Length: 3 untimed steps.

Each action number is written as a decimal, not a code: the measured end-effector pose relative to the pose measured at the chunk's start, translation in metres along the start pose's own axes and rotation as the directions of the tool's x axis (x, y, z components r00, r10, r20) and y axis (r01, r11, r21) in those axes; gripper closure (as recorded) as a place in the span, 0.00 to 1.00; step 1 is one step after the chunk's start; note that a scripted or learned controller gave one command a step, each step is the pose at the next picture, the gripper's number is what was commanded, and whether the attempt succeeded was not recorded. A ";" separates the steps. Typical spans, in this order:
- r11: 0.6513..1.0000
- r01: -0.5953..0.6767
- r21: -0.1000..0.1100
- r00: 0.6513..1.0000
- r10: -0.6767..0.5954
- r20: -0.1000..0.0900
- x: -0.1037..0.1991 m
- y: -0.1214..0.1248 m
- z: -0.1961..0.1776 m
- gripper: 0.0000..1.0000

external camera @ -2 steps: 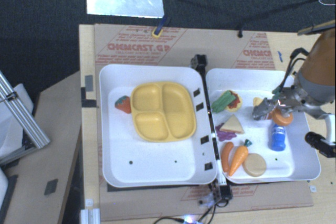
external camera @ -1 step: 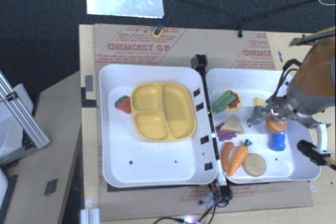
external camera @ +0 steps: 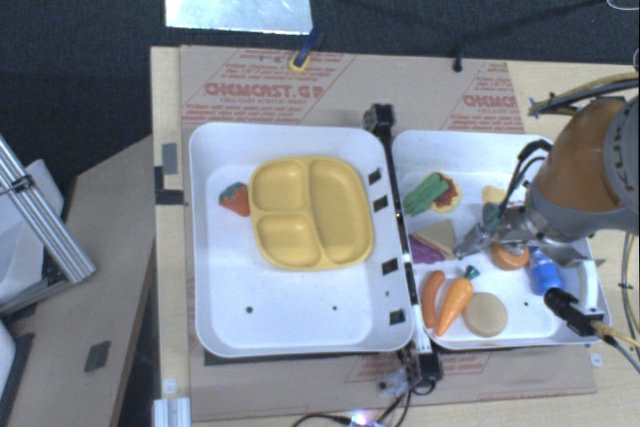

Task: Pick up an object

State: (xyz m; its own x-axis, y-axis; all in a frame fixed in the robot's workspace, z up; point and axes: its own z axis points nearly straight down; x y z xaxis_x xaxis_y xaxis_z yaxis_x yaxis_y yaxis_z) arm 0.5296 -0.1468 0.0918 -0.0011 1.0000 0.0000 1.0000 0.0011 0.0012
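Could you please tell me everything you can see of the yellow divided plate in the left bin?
The yellow divided plate looks like smooth plastic, with rounded corners and three compartments: two on the far side, one nearer. It lies flat, slightly rotated, in the middle of the left bin. A small strawberry toy sits against its left edge.

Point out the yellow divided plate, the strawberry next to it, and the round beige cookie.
yellow divided plate [external camera: 311,213]: camera view, its central divider.
strawberry [external camera: 236,200]: camera view, its red body.
round beige cookie [external camera: 486,314]: camera view, middle of its top.
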 end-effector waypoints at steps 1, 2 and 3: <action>1.000 -0.002 -0.006 1.000 0.002 0.001 -0.001 0.003 0.001 0.00; 1.000 -0.003 -0.024 1.000 0.004 0.015 -0.006 0.007 -0.012 1.00; 1.000 -0.001 -0.004 1.000 0.001 0.002 -0.015 0.008 -0.059 1.00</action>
State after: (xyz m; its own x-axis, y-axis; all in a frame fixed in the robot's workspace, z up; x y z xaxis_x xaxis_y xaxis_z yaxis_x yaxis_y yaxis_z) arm 0.5380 -0.1617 0.1512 0.0003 1.0000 -0.0017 1.0000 -0.0003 0.0050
